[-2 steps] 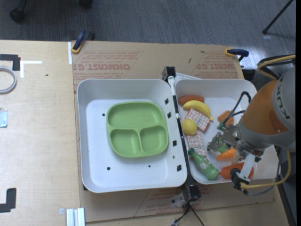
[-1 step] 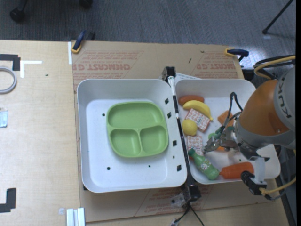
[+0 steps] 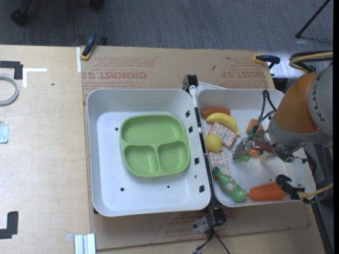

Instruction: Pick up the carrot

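The carrot (image 3: 267, 192) is lying in the right bin's (image 3: 241, 102) near right corner, next to a green bottle (image 3: 230, 184). The gripper (image 3: 244, 151) is mid-bin, can't tell whether it's holding anything.

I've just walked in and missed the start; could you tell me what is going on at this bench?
The arm's gripper is down in the right bin, among toy food. The carrot lies near that bin's front edge, apart from the gripper, not picked up. The left bin holds a green divided plate.
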`<control>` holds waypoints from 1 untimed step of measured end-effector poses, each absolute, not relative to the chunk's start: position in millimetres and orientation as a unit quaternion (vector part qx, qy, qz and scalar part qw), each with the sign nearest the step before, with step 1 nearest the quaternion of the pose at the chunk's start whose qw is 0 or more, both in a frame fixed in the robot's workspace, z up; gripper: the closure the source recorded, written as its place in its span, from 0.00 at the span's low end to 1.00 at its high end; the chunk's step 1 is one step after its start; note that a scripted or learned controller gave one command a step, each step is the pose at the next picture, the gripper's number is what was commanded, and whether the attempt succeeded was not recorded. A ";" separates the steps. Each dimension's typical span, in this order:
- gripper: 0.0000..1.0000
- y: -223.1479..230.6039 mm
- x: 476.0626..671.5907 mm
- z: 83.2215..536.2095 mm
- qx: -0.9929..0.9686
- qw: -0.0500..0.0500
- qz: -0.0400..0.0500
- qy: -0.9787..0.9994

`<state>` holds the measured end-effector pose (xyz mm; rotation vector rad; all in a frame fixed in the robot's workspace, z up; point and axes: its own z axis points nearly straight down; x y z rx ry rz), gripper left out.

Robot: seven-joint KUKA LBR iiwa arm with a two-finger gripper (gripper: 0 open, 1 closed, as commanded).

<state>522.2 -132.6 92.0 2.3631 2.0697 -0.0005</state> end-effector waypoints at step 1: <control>0.00 -175.6 575.8 92.1 0.899 0.000 -0.001 0.438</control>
